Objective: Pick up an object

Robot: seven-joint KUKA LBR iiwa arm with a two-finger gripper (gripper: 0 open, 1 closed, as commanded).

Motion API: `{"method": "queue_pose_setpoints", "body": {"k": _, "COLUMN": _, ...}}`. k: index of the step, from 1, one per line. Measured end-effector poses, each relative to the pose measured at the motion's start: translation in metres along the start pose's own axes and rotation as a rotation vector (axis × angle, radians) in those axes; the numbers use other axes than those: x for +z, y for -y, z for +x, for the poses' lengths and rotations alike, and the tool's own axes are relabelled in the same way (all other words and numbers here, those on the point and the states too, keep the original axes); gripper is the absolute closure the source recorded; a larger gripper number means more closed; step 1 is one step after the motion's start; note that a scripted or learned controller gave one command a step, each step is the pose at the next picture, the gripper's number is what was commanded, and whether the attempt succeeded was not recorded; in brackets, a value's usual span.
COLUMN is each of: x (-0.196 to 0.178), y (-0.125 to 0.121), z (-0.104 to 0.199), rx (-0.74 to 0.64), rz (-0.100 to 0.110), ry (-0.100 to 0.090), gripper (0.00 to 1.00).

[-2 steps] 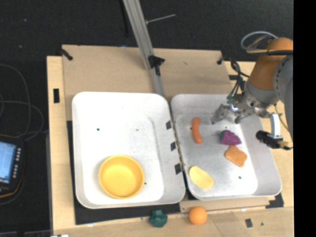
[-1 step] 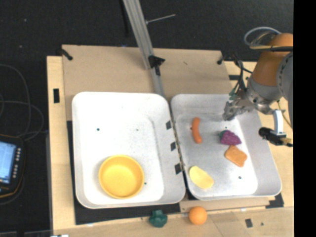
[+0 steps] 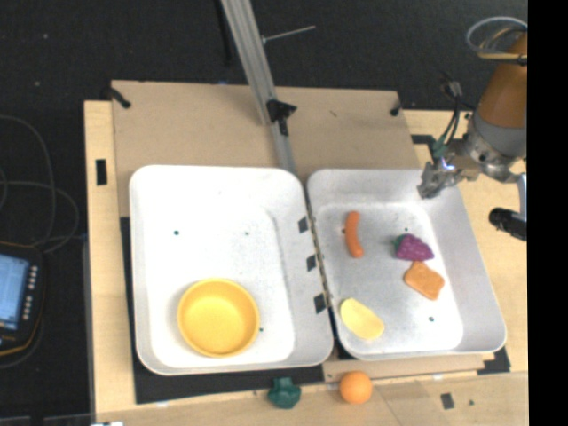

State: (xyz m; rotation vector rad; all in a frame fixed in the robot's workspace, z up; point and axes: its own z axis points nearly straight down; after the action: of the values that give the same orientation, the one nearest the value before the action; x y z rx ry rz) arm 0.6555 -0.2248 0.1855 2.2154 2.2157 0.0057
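Purple lumpy toy fruit (image 3: 414, 248) lay in the right white bin (image 3: 390, 193), nearest the hand (image 3: 432, 183), with a flat orange wedge (image 3: 424, 280) just beside it, a small orange sausage-shaped piece (image 3: 354, 234) to its left and a pale yellow slice (image 3: 361, 319) near the front wall. The hand hung over the bin's far right corner — whether its tips stood apart or together I could not tell. A good pick would likely call for centring over one piece, best the sausage, which lay apart from its neighbours — then descending straight, clear of the wall.
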Motion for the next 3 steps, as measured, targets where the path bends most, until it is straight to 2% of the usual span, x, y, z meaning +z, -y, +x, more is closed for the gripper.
{"method": "queue_pose_setpoints", "body": {"k": 1, "x": -0.027, "y": -0.001, "z": -0.001, "rx": -0.002, "rz": 0.003, "ry": -0.001, "gripper": 1.00}}
{"method": "queue_pose_setpoints", "body": {"k": 2, "x": -0.039, "y": 0.003, "z": 0.053, "rx": -0.006, "rz": 0.007, "ry": -0.004, "gripper": 1.00}}
{"method": "queue_pose_setpoints", "body": {"k": 3, "x": -0.033, "y": 0.016, "z": 0.106, "rx": -0.006, "rz": 0.009, "ry": -0.004, "gripper": 1.00}}
